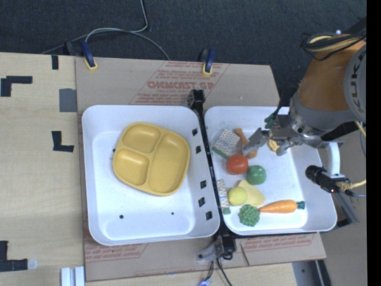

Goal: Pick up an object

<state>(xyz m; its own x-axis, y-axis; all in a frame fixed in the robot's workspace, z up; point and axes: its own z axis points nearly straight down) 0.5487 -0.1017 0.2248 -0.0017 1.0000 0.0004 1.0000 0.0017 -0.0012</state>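
— Where was the target from the jaws?

— I saw the red tomato point(237, 163) just below and left of my gripper point(257, 142), the small orange piece point(240, 137) beside the tip.

— Jaws?

— I couldn't tell their spread; nothing visibly held.

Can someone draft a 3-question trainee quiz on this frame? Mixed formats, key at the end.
1. True or false: the yellow divided plate lies in the same bin as the toy carrot.
2. Which item sits nearest the gripper? A) broccoli B) red tomato C) the carrot
3. Fill in: the green ball lies in the ____ bin as the camera sees it.

Key:
1. False; the plate is in the left bin, the carrot in the right.
2. B
3. right
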